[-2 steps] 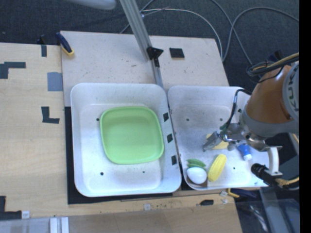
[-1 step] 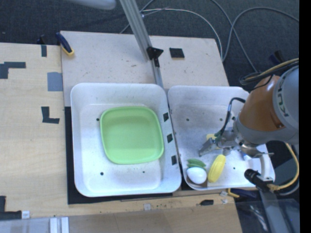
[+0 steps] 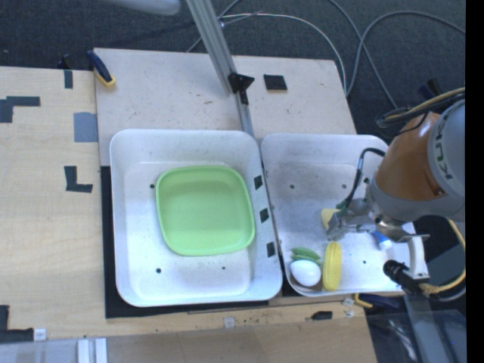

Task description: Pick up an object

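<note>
I am the arm, and I reach in from the right side over the right bin (image 3: 302, 172). My gripper (image 3: 342, 224) hangs low near the middle of this bin, a bit toward its front edge. I cannot tell if it is open or closed, because my big grey and orange wrist hides most of it. I cannot see anything held in it. I think I am down this low because I want to grab something here. Just beside my gripper, on its left, sits a small yellow piece (image 3: 327, 217). It looks like the thing I am going for, since it is the closest. It may be touching me, but I cannot be sure. Near the front edge of the same bin lies a long yellow toy (image 3: 332, 265). A white egg (image 3: 305, 271) sits right next to it, in the front left corner. A little green thing (image 3: 305, 253) lies just behind the egg. A small blue thing (image 3: 383, 241) peeks out under my wrist on the right. These are close together, so I could bump them if I slide toward the front. The left bin (image 3: 121, 203) holds a green plate (image 3: 204, 209) in its middle, well apart from me. A grey pole (image 3: 219, 44) stands behind the bins and is not in my way.
</note>
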### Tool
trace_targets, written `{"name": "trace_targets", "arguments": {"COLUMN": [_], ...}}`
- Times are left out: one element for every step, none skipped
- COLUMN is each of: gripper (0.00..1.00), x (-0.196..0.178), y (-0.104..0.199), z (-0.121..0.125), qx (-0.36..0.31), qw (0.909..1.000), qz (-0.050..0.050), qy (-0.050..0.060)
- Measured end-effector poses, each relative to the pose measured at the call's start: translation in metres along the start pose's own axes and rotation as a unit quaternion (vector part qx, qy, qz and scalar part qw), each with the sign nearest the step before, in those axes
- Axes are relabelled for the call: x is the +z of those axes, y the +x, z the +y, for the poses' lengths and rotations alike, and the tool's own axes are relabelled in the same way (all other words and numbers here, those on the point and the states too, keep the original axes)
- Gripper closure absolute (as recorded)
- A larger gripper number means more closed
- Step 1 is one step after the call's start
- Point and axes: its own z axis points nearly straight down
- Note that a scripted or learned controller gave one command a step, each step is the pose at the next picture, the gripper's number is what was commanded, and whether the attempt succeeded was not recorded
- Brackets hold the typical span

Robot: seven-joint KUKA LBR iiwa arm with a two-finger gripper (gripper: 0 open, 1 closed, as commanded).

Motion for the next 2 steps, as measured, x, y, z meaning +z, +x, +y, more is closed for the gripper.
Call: {"name": "trace_targets", "arguments": {"gripper": [1.0,1.0], "x": [-0.055,-0.099], "y": [-0.002,-0.007], "z": [-0.009,-0.003], "qx": [0.0,0.0], "qw": [1.0,1.0], "qz": [-0.001,0.0], "qy": [-0.002,-0.002]}}
